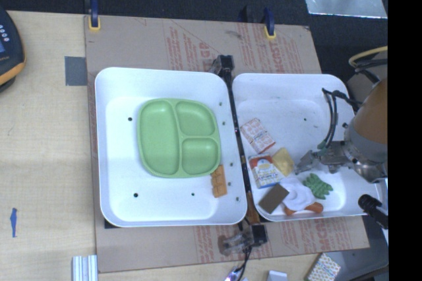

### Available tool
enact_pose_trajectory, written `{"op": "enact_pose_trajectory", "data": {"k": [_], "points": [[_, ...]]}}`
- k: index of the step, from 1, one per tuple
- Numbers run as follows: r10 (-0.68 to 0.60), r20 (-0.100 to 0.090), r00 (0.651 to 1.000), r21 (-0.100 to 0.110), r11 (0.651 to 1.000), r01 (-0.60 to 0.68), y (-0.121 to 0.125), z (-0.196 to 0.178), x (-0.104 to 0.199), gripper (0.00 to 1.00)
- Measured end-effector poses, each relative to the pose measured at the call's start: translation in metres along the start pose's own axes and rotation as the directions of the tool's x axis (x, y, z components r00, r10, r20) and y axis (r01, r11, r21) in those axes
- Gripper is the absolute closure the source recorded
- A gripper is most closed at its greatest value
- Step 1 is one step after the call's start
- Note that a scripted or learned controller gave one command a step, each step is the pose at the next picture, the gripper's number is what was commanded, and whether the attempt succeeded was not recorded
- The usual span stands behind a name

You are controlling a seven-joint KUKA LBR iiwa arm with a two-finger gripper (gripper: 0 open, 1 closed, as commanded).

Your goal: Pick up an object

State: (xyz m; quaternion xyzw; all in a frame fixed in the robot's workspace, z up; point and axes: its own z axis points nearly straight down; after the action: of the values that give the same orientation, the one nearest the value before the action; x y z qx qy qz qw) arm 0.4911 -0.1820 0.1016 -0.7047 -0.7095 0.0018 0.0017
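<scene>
Camera view, from above at a slant: two shallow white bins sit side by side on a brown cardboard sheet (198,42) laid over the light wooden surface (39,141). Left bin (112,207) holds a green three-compartment plate (178,137) lying flat near its centre, and a small orange-brown piece (219,181) just beside the plate's lower right corner, close to the bin's right wall. Right bin (277,85) holds a cluster of items in its lower half: a small red-and-white packet (257,135) nearest the middle, a red-and-blue carton (265,171) below it, a pale yellow block (284,160) touching the carton's right side, a dark brown block (273,198) below the carton, a white object (300,196) beside that with an orange piece (312,209) at its lower edge, and a green leafy toy (319,185) to the right of the white object. The arm (369,121) enters from the right, over the right bin's right edge. Gripper (316,159) sits low over the bin, just above the green leafy toy and right of the yellow block; grey jaws appear spread apart, nothing seen between them. Two blue-and-yellow clamps (93,12) pin the cardboard's far edge.
</scene>
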Motion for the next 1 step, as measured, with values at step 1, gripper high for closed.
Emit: {"op": "enact_pose_trajectory", "data": {"k": [1], "points": [[0.000,0.004,1.000,-0.013,1.000,0.000,0.1086,0.0082,-0.0318,0.00]]}}
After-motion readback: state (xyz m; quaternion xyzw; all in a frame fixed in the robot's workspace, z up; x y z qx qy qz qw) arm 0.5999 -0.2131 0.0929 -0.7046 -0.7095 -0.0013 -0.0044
